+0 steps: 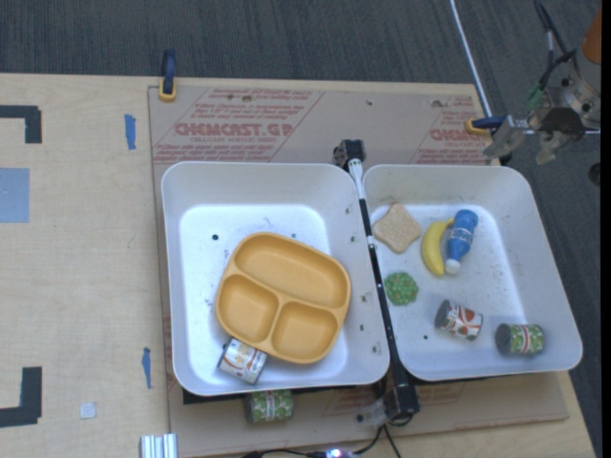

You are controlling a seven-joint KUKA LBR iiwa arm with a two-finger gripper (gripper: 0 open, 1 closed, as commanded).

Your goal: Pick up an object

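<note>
**benchwatcher:** ok biggest stuff first. Light wood desk (76, 284) with a cardboard sheet (315, 122) lying on it, red lettering on the sheet, and the two white bins sit side by side on that. Left bin (191, 218) has a yellow three-compartment plate (284, 297) taking up most of its floor, plus a small can (242, 361) on its side at the near edge, tucked partly under the plate's rim.

**pickbot_fan:** and the right bin (535, 218)? That's where the pickable things are, yeah?

**benchwatcher:** yep. Going down in size: a blue bottle (458, 240) with a white cap, lying tilted, touching a banana (435, 247) on its left. A slice of bread (396, 227) just beside the divider between the bins. A red and white can (459, 321) tipped over near the front, a green can (520, 339) on its side in the front right corner, and a small round green thing (401, 288) close to the divider. One more greenish can (271, 406) lies outside the bins, on the cardboard in front of the left one.

**pickbot_fan:** where's the gripper at?

**benchwatcher:** gripper (539, 136) is up at the far right, above the back corner of the right bin, well apart from everything in it. Can't tell if the fingers are released or clenched, too small and cluttered. Nothing visible between them
</note>
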